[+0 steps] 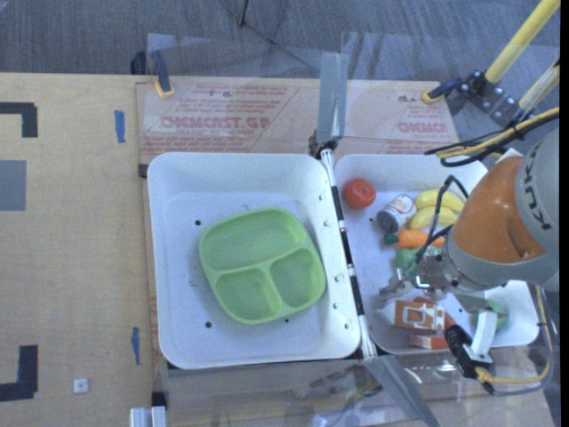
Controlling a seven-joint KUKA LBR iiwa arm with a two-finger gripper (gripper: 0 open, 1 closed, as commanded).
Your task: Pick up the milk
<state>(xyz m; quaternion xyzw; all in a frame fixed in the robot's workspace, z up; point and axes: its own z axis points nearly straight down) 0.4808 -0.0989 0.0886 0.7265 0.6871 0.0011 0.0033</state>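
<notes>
The milk (pixel 419 315) is a small white carton with orange print. It lies on its side near the front of the right bin (pixel 364 238). My gripper (pixel 411 283) hangs at the end of the grey and orange arm, just behind the carton and close over its far edge. From this slant I cannot make out whether it touches the carton. The wrist hides the bin floor to the carton's right.
Behind the gripper the right bin holds a red tomato (pixel 359 193), a small can (pixel 396 210), bananas (pixel 437 205), a carrot (pixel 415 237) and a green item (pixel 406 259). A green divided plate (pixel 261 265) lies in the left bin (pixel 178 194).
</notes>
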